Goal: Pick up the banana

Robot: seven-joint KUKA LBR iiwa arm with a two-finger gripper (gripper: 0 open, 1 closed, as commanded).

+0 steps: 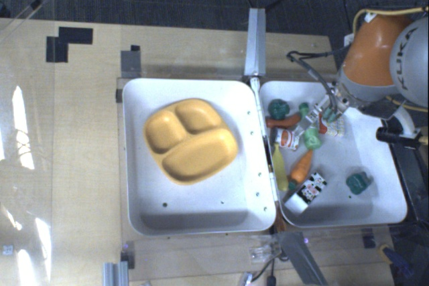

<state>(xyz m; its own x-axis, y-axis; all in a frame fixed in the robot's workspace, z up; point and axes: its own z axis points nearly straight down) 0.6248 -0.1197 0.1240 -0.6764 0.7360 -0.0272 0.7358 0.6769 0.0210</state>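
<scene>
Bench (80, 144) of pale wood carries two shallow white bins side by side, seen from above at a slant. The left bin (134, 204) holds a yellow three-compartment plate (191, 140), lying roughly at its centre and clear of the walls.

The right bin (382, 204) holds the small items. The banana (279, 167), a slim yellow piece, lies lengthwise against the bin's left wall, just beside the divider between the bins, its lower end near a black and white item (310, 189) that rests close to the front wall. A carrot (302, 166) lies tilted just to the right of the banana; whether the two touch cannot be told. A dark green object (278, 107) sits in the upper left corner of this bin, with an orange-red piece (285, 121) just below it. A red and white item (288, 138) lies below that, near the top of the banana. A light green object (312, 139) lies beside it. A teal object (358, 182) stands alone toward the lower right, well apart from the rest.

The arm (382, 50) enters from the right, its orange band above the upper right part of the right bin. The gripper (326, 114) hangs over the cluster of items in the upper part of that bin, well apart from the banana. The state of the tool cannot be told: it is too small and cluttered at that spot. Nothing is seen held in it.
</scene>
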